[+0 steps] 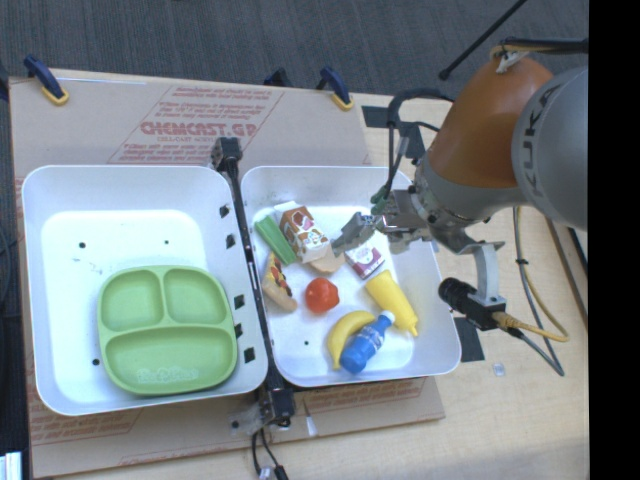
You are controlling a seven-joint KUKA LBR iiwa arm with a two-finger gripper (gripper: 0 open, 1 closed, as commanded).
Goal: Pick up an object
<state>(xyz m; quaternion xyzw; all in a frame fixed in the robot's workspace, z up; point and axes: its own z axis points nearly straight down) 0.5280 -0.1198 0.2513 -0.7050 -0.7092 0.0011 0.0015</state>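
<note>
The grey arm (520, 158) with its orange band comes in from the right and bulks over the upper right corner of the right bin (430, 363), well above the bin's contents. Under the bench items lies a cardboard sheet (190, 128) printed in red, held at its far edge by blue-and-yellow clamps (335, 86). The left bin (45, 218) holds a green divided plate (167, 328) lying flat toward its near side. The right bin carries all the small things. The gripper (356, 232) sits low over the upper middle of this bin, its dark fingers pointing left; whether they are parted or closed cannot be told at this slant, and nothing is seen held between them. Just beside its tip, toward the near side, is a small red-and-white carton (366, 261). To the left, a brown-and-white carton (304, 232) leans against a green stick (273, 239). Below that lies a toy hot dog (277, 282) along the bin's left wall, with a red tomato (321, 295) just beside it. A yellow bottle (393, 302) lies tilted near the right wall; a banana (345, 330) curves in front of it, touching a blue bottle (366, 343) that lies against it.
</note>
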